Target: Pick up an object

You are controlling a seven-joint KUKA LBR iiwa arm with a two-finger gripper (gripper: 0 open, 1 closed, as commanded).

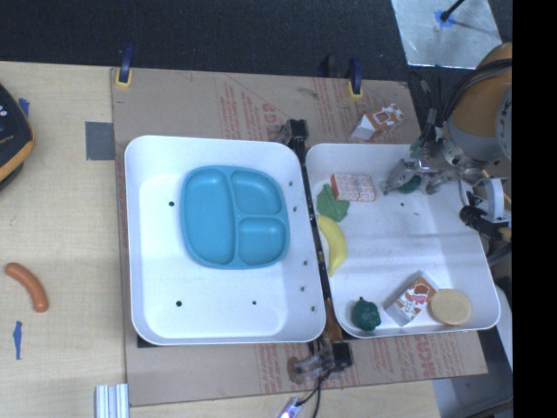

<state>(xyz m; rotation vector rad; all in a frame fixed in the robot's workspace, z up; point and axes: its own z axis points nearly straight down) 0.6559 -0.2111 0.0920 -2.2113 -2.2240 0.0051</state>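
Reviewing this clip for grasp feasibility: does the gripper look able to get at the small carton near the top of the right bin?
Probably yes. The gripper hangs just right of the small carton, with bare bin floor between them; the green leaf sits on its far side.

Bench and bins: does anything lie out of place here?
Yes. A toy sausage lies on the bare bench far left of the left bin, and a small carton rests on the cardboard just beyond the right bin.

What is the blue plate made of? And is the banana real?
The blue divided plate looks like matte plastic: one even colour with smoothly moulded compartments. The banana is probably a plastic toy, since its yellow is uniform and unmarked, though the view cannot settle it.
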